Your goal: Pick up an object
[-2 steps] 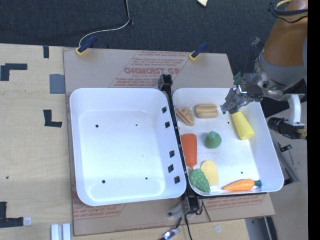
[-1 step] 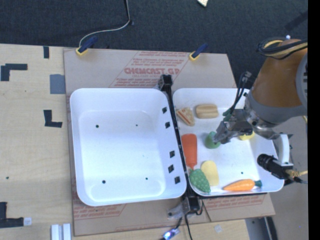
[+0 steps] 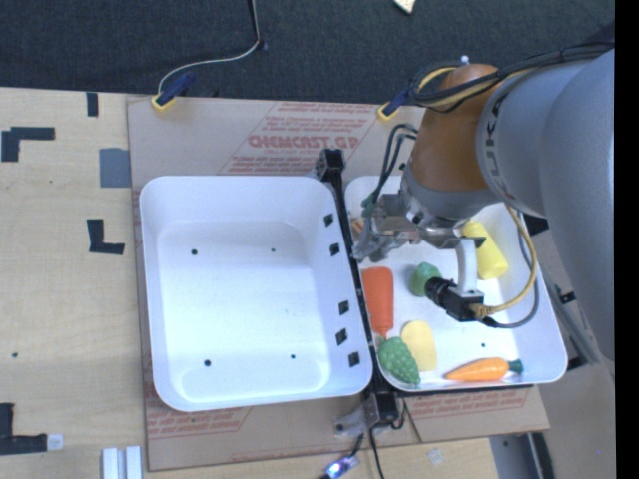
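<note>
Right bin [image 3: 539, 362] | we see our gripper [image 3: 377, 239] above the orange sausage-shaped toy [image 3: 377, 299] | its long axis runs toward us | finger spread: cannot tell

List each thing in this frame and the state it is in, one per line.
Arm: reaching down into the right bin.
Left bin: upright on the bench.
Right bin: upright, holding toy food.
Long orange piece: lying flat by the divider.
Carrot: lying along the near wall.
Green bumpy piece: lying in the near corner.
Pale yellow piece: lying beside it.
Yellow piece: lying, partly hidden by the arm.
</note>
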